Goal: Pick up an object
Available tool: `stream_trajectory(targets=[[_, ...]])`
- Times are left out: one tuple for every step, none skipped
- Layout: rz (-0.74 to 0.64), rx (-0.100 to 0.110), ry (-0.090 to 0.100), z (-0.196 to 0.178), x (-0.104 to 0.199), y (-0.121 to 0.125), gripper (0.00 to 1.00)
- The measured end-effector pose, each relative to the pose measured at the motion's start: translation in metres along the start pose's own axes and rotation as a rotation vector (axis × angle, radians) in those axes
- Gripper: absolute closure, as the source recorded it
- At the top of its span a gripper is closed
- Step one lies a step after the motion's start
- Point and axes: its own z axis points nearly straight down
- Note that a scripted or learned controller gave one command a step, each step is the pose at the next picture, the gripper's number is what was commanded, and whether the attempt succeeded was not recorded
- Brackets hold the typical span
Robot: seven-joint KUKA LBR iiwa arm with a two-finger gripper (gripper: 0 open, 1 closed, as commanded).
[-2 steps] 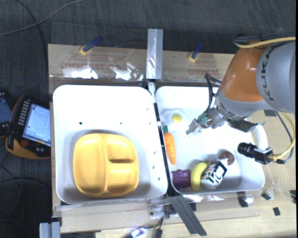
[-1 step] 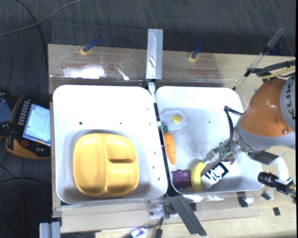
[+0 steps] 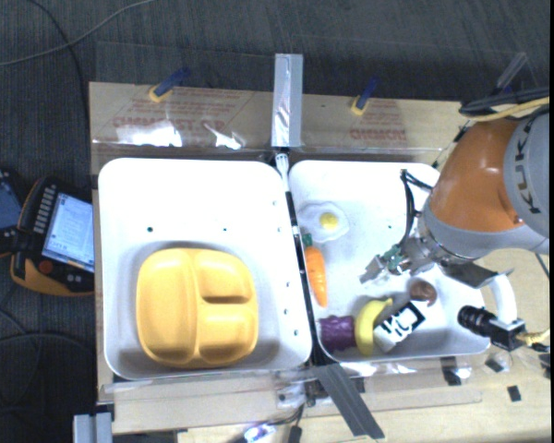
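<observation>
Both bins, the left bin (image 3: 120, 247) and the right bin (image 3: 369, 187), look like smooth, faintly glossy white plastic. The yellow divided tray (image 3: 197, 305) is matt moulded plastic. The toy carrot (image 3: 316, 275) and fried egg (image 3: 327, 221) look like smooth plastic. The counter (image 3: 212, 113) looks like pale, matt wood or board. The arm's orange band (image 3: 480, 183) is glossy.

Your tabletop (image 3: 425, 118) is bare wood-tone board, with two white bins directly on it. Take the left bin (image 3: 129, 192) as landmark: the right bin (image 3: 351, 178) sits just beside it, rims touching along the centre seam. Beyond the left bin's far rim you have clear plastic sheeting (image 3: 180, 118), held by two yellow-blue clamps (image 3: 169, 85).
</observation>
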Motion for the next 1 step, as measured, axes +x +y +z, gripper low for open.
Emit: stream_trajectory(targets=[[0.027,0.001,0.002,0.0003,0.0172,-0.0018,1.0]])
